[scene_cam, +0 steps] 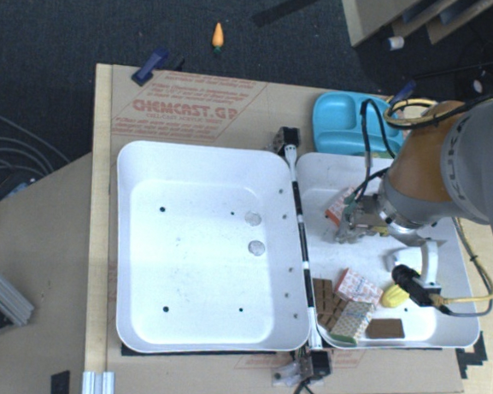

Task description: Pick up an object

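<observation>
Where arm dips, gripper (353, 220) (rt bin (453, 334)).

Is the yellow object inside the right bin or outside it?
Inside: the yellow object lies on the right bin's floor, near its front.

Red print is seen on the brown board (186, 101) that lies under the two bins, at about the twelve o'clock side of the left bin (147, 162). The large line is read as "CHEMCAST GP", in block capitals, though the last letters are faint. Above and below that line, smaller lines of red print are seen, but they are too small and blurred to be read. A patterned wrapper is seen on the small packets (359, 287) at about the six o'clock part of the right bin (464, 254); no words can be made out on them. No other text, number or sign can be read.
</observation>
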Robot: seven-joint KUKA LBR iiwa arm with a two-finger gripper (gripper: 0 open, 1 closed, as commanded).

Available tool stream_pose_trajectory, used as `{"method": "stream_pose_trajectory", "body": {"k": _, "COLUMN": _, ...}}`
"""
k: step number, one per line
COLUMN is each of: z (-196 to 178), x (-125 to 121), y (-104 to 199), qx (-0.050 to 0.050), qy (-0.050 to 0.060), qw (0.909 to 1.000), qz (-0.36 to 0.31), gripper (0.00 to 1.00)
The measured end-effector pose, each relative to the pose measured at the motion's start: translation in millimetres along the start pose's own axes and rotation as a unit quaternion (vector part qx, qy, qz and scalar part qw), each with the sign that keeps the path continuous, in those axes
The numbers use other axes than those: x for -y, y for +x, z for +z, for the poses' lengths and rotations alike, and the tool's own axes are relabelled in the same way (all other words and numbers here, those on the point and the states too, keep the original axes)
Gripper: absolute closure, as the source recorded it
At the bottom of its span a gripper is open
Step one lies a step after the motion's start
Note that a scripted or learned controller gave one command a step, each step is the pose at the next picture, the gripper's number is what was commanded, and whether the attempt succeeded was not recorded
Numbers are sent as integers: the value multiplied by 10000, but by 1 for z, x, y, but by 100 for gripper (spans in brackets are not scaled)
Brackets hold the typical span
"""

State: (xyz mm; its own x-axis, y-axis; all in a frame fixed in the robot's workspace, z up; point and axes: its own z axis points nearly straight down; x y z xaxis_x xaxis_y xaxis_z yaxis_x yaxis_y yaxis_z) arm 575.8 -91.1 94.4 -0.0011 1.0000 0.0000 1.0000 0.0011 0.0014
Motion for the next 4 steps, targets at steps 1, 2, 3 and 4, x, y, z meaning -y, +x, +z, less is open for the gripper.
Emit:
{"method": "stream_pose_trajectory", "body": {"k": 1, "z": 0, "x": 0, "y": 0, "qx": 0, "qy": 2, "qw": 10000, "qz": 0, "gripper": 0}}
{"method": "stream_pose_trajectory", "body": {"k": 2, "z": 10, "x": -37, "y": -5, "qx": 0, "qy": 8, "qw": 10000, "qz": 0, "gripper": 0}}
{"method": "stream_pose_trajectory", "body": {"k": 3, "z": 0, "x": -37, "y": -5, "qx": 6, "qy": 9, "qw": 10000, "qz": -5, "gripper": 100}}
{"method": "stream_pose_trajectory", "body": {"k": 4, "z": 0, "x": -38, "y": -5, "qx": 6, "qy": 8, "qw": 10000, "qz": -6, "gripper": 0}}
